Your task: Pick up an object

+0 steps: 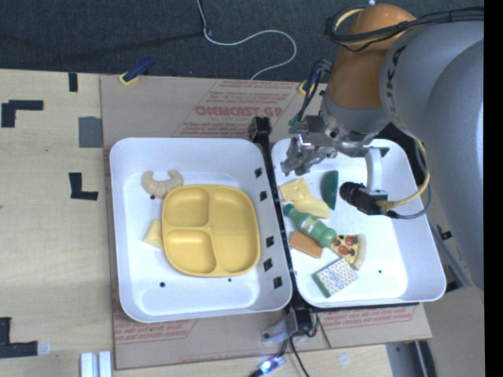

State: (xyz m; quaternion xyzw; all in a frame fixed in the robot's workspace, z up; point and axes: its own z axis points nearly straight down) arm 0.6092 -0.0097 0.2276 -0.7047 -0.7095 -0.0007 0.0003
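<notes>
At the lower right of the frame, a checkered packet [336, 276] is lying nearest in the right bin [409, 277], with a pizza slice [347, 247], an orange piece [306, 245] and a green bottle [313, 226] crowding just above it. Higher up, the gripper [302, 157] is hovering over the yellow wedge [304, 197]; I cannot tell its state. Such tight clutter is risking a glancing, failed grab, I judge.

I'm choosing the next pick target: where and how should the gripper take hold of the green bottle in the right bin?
Grip the green bottle across its wider body, coming straight down from above. It lies flat and slanted, so the fingers should close across its narrow width, at right angles to its length. The yellow wedge crowds its cap end and the orange piece its lower side, so the mid-body looks safest.
</notes>
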